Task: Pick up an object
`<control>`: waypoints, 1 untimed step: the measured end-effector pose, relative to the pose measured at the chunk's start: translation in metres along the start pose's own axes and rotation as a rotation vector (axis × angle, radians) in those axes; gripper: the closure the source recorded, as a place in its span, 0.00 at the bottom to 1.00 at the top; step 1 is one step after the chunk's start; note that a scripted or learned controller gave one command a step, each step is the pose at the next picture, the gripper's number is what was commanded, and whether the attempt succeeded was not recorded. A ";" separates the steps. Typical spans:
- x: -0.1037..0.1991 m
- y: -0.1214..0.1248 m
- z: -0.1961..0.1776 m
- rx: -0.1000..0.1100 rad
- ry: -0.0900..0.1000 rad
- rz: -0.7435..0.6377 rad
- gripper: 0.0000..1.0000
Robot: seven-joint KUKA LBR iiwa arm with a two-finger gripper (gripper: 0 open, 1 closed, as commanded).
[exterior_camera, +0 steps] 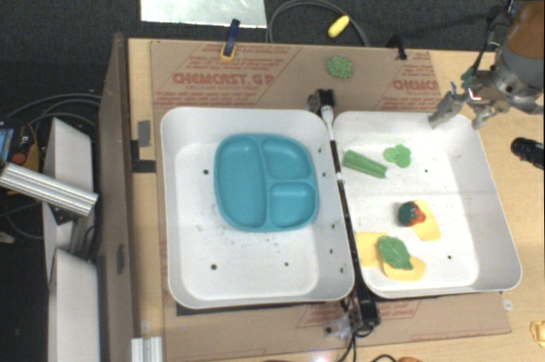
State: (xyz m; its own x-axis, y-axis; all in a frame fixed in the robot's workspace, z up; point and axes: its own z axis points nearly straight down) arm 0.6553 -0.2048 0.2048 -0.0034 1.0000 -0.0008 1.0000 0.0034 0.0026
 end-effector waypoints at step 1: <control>0.022 -0.091 0.126 0.010 0.004 0.004 0.00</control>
